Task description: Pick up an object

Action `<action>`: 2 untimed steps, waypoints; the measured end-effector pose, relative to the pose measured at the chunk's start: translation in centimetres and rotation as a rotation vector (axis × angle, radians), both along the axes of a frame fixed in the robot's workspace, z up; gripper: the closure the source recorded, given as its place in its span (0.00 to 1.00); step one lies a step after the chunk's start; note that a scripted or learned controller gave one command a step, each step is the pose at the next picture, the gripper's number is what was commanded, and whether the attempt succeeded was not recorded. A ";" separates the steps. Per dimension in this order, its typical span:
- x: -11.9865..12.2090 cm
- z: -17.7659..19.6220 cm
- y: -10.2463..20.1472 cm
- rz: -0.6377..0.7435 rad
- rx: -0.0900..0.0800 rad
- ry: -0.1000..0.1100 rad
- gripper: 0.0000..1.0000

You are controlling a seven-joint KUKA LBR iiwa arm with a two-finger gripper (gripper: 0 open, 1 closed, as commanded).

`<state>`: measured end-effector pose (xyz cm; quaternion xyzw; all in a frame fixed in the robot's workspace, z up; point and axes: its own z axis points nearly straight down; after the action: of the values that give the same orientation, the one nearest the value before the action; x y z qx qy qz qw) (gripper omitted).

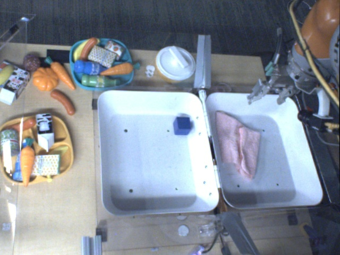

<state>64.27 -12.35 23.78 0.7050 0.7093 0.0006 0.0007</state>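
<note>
pincer (270, 91) hangs over the far rim of the right bin (305, 158), its two fingers spread apart with nothing between them, so it is released and carrying no load. two candidates lie below: a pink cloth (239, 145) crumpled in the middle of the right bin, near the pincer, and a small blue cube (182, 125) in the left bin (122, 190), close to that bin's right wall and well apart from the arm. the cloth looks the easier choice; to take it well, i would bring the fingers down over a raised fold near its centre ridge, not a flat edge, and press low enough to gather fabric before closing. the cube would need the fingers squared to two opposite faces, with care that the wall beside it does not block one finger.
</note>
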 end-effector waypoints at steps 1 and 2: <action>1.1 -7.0 2.1 0.143 0.000 0.000 0.00; -3.2 -14.2 0.4 0.167 -0.001 -0.006 0.00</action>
<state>61.05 -11.92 9.53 0.6435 0.7655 0.0023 0.0030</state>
